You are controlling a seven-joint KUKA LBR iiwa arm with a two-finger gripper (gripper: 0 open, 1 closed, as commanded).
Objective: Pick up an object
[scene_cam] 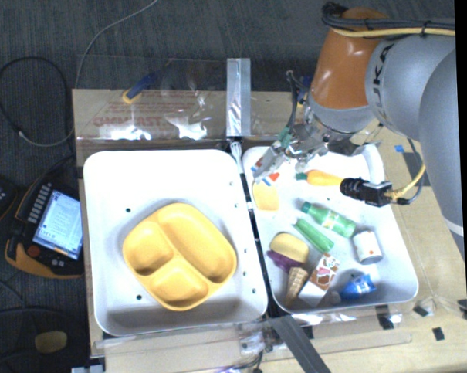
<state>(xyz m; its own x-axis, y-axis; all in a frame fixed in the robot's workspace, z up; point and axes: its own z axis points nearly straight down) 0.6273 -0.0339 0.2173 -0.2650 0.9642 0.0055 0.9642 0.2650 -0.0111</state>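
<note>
My gripper (283, 152) hangs over the far left corner of the right bin (403, 252), just above a small yellow block (266, 196) and left of an orange carrot-shaped toy (323, 177). Nothing shows held in it. Further down the right bin lie two green bottles (326, 219), a yellow and purple toy (287, 249), an ice cream cone (295, 280), a small carton (324, 273), a blue toy (356, 286) and a white can (367, 246).
The left bin (109, 172) holds a yellow divided plate (178, 254). A black camera or sensor (365, 189) sticks out beside the arm over the right bin. A tape-covered board (168, 107) lies behind the bins. A handheld pendant (54, 228) rests off the bench at left.
</note>
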